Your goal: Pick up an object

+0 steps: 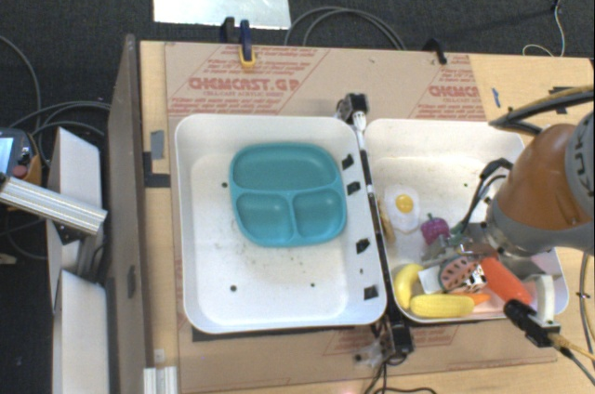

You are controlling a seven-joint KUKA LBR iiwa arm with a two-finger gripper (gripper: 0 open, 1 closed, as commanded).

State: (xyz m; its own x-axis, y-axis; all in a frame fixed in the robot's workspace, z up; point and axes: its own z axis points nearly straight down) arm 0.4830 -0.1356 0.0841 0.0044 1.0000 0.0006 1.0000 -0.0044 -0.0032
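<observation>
The gripper (462,253) sits low among crowded toys in the right bin (437,146); its grip I cannot tell. The banana (432,301) and carrot (507,282) touching could make a grab slip.

Teal tray (287,194), yellow banana (429,297)

toy foods (437,290), clustered, right bin's (437,141) near corner

Tray (286,195) in left bin (200,225) (toys (437,285) fill right bin (437,141)).
</observation>
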